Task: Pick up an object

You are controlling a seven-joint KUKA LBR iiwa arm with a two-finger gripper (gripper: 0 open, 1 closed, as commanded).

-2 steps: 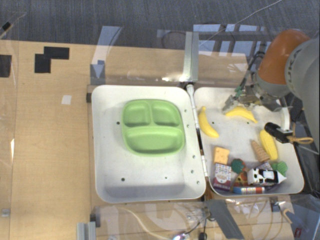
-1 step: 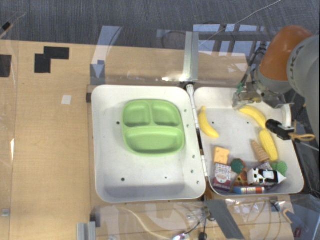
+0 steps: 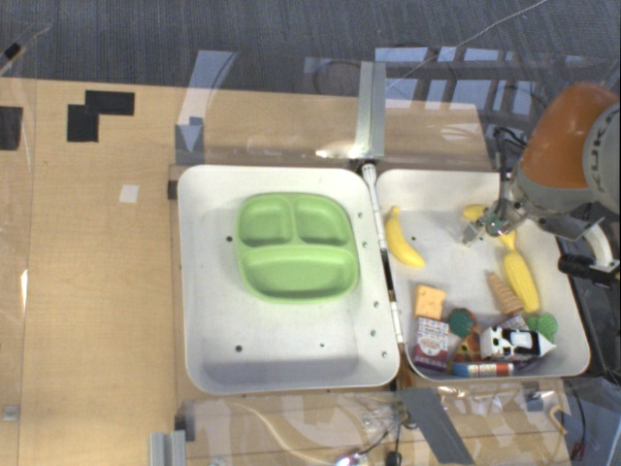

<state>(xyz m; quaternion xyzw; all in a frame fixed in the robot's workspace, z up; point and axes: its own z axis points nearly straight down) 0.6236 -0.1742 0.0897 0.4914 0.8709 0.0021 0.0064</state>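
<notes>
My gripper (image 3: 484,226) is low in the right bin (image 3: 441,187), near its back right part. It sits over a small yellow object (image 3: 473,213), which pokes out on the gripper's left, with another yellow bit at its lower right. The gripper's body hides the rest of that object. A yellow banana (image 3: 403,239) lies at the bin's left side. A corn cob (image 3: 521,280) lies just in front of the gripper.
Along the right bin's front lie an orange cheese block (image 3: 430,302), a tan cone (image 3: 503,293), a small box (image 3: 434,338), a black-and-white cow toy (image 3: 510,340), a green item (image 3: 543,324) and a marker (image 3: 482,367). The left bin (image 3: 209,289) holds a green divided plate (image 3: 296,246).
</notes>
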